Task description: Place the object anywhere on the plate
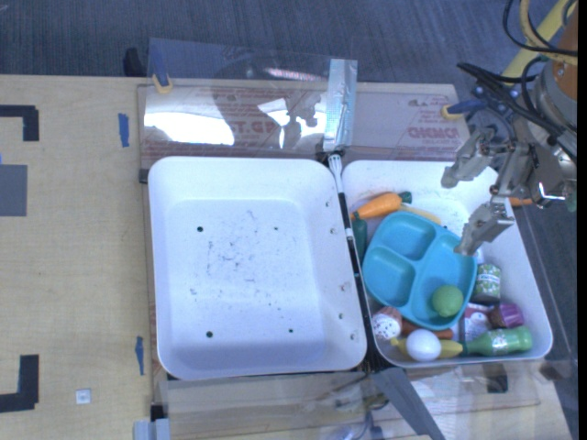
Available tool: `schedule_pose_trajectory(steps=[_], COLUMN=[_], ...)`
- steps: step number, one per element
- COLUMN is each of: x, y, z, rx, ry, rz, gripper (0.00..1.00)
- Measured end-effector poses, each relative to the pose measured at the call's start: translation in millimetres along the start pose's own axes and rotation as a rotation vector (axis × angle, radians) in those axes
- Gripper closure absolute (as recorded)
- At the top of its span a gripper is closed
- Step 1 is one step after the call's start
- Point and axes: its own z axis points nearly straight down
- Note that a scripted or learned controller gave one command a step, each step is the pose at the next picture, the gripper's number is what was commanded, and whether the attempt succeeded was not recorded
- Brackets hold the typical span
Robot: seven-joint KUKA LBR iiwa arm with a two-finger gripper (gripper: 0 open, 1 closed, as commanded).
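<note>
A blue divided plate (pixel 408 269) lies tilted in the right bin (pixel 537 287). A small green round object (pixel 447 300) rests in the plate's near right compartment. My gripper (pixel 467 202) hovers over the bin's far right part, just beyond the plate's right corner. Its two grey fingers (pixel 479 227) are spread open with only white bin floor between them. The lower finger's tip is close to the plate's rim.
Around the plate lie an orange carrot (pixel 380 205), a white egg (pixel 423 345), a green bottle (pixel 500 342), a small can (pixel 487 282) and other toy foods. The left bin (pixel 170 246) stands beside it. A clear plastic sheet (pixel 257 108) lies behind both.
</note>
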Motion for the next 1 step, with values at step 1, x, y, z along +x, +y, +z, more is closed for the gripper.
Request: schedule_pose_trajectory(steps=[1], x=[0.7], y=[9.0], z=[33.6], rx=[0.0], ry=[0.0], rz=[-0.165], gripper=[0.0])
